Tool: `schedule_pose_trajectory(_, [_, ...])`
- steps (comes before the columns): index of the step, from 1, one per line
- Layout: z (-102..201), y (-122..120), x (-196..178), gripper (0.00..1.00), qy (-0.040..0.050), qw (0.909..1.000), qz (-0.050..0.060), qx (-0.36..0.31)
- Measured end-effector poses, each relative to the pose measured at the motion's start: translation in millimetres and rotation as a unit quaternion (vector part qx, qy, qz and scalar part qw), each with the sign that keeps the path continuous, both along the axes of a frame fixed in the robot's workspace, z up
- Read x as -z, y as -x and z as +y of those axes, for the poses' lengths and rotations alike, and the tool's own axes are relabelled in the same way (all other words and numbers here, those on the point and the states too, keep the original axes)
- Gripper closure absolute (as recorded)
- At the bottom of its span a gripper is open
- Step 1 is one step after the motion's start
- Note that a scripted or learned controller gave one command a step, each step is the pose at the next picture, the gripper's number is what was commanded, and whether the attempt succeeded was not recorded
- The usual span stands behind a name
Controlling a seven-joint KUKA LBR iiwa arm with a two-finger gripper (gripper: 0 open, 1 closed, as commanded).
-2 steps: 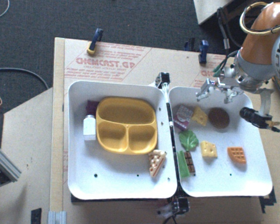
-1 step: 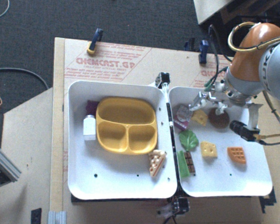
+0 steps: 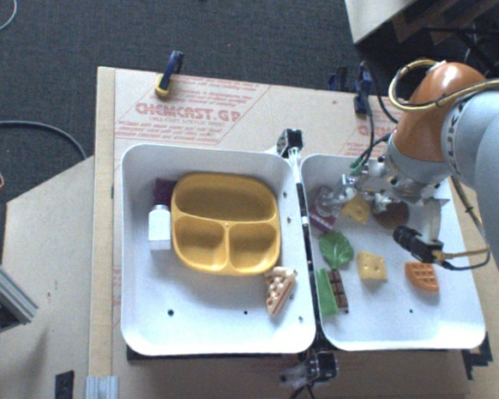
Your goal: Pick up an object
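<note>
My gripper (image 3: 354, 190) is low over the far part of the right bin (image 3: 445, 335), under the grey arm with its orange band (image 3: 439, 89). A pale yellow food piece (image 3: 357, 211) lies right at the gripper's tip, touching or nearly so. A dark brown piece (image 3: 392, 217) sits just to its right and a maroon piece (image 3: 321, 214) to its left. Nearer me lie a green leaf (image 3: 336, 248), a cheese cube (image 3: 371, 267), an orange waffle (image 3: 421, 277) and a green-and-brown bar (image 3: 333, 290).
The left bin (image 3: 137, 315) holds a yellow divided plate (image 3: 225, 223), a white bottle (image 3: 160, 227), a purple piece (image 3: 164, 188) and a cake slice (image 3: 279, 290). A black cable plug (image 3: 414, 243) hangs over the right bin. A ridge (image 3: 303, 233) divides the bins.
</note>
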State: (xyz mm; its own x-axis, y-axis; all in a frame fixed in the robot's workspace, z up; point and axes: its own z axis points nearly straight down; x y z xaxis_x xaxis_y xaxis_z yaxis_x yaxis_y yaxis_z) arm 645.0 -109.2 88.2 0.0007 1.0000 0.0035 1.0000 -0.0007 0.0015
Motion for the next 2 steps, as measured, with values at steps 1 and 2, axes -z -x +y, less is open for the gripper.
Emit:
schedule_pose_trajectory(1, [0.0,-3.5,-16.7,1.00,0.0009,1.0000,-0.006,0.000])
schedule_pose_trajectory(2, [-1.9,-12.0,-79.3,1.00,0.0029,1.0000,-0.004,-0.001])
